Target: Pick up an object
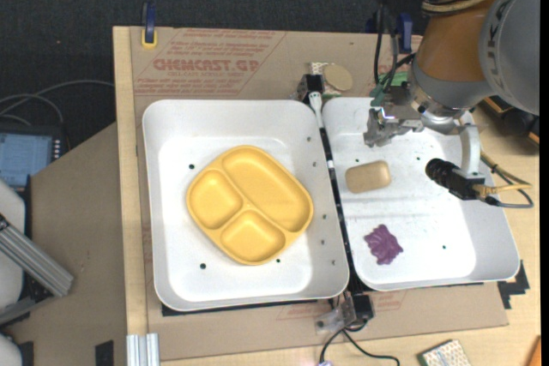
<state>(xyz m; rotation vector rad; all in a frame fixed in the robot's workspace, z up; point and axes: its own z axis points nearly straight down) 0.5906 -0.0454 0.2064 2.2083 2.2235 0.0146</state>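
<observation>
Purple is the nearest spot of colour in the right bin (480,270): a small crumpled purple object (383,243) lies on the white floor toward the front edge, well apart from everything else. Across the divider, the left bin (163,184) holds a yellow divided plate (249,203) with three compartments, sitting roughly in the middle and turned at a slant. Both bins rest on a brown cardboard sheet (206,56) printed with red lettering, and a few cables trail off the front edge of the bench.

Farther back in the right bin, a tan soap-like block (368,177) lies flat near the divider, up from the purple piece and not touching it. To its right, near the bin's right side, a black cylindrical piece (448,176) of the tool hangs off a pale bracket with wires running from it.

Beyond the tan block, the gripper (379,129) hangs over the back part of the right bin, close above the block but apart from it; from here I cannot tell how its tips are set, and nothing shows between them. Behind it rise the grey arm (515,21) and its orange band (459,13), reaching in from the right. A small blue clamp (149,26) sits on the far left corner of the cardboard.
</observation>
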